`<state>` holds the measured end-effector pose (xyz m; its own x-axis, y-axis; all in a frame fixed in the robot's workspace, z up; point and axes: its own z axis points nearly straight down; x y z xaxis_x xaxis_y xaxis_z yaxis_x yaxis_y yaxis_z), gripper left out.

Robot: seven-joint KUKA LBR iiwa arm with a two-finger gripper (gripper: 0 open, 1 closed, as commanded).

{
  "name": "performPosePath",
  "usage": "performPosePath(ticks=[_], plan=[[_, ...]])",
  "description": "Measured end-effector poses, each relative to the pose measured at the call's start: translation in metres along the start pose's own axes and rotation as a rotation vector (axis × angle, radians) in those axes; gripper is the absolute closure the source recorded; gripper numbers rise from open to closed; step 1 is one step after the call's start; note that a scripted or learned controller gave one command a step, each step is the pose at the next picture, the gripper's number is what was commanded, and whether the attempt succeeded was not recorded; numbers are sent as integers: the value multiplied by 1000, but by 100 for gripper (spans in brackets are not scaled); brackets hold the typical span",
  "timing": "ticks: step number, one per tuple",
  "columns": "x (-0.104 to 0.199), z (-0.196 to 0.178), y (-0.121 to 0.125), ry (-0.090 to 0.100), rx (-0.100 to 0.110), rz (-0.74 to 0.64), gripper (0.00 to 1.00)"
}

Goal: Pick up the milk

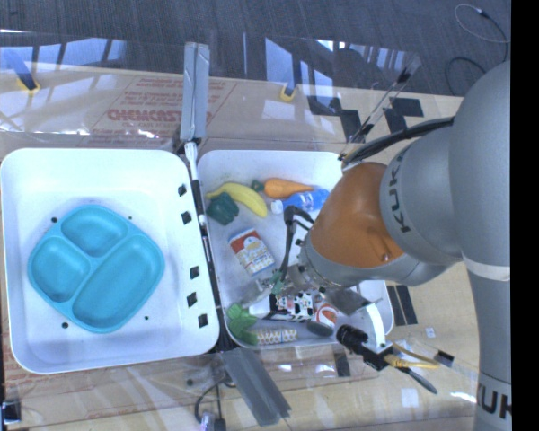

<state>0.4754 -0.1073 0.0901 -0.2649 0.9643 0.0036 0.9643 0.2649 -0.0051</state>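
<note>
My arm (449, 205) is the nearest thing to the lens, a grey bulk with its orange band (355, 218) reaching in over the right bin (251, 158). The claw (295, 302) hangs below the wrist at the near end of that bin, buried in clutter. I cannot tell from here whether it is wide, narrow, or holding anything; the wrist hides too much of it.

The milk carton (251, 250) lies just up and to the left of the claw, flat on the bin floor, white with a red-orange label. It sits apart from the claw, not touching it as far as I can see.

Farther beyond the claw, toward the back wall, I see a banana (241, 197), with a dark green piece (223, 208) just beside it. A carrot (287, 187) and a blue item (307, 200) lie next to the orange band. Right at the claw there is a black-and-white patterned item (292, 305), and to its left a small green thing (241, 314) in the bin's near corner.

Well to the left of the claw, across the divider, the left bin (36, 330) holds a blue sectioned plate (96, 266).
</note>
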Motion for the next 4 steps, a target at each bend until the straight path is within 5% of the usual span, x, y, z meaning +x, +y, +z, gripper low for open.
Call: performPosePath(ticks=[1,2,3,4], plan=[[0,-9,0,0,1,-6,100],[0,-9,0,0,1,-6,0],[-78,-1,-21,-3,-3,-163,0],[-77,-10,-20,-3,-3,-170,100]])
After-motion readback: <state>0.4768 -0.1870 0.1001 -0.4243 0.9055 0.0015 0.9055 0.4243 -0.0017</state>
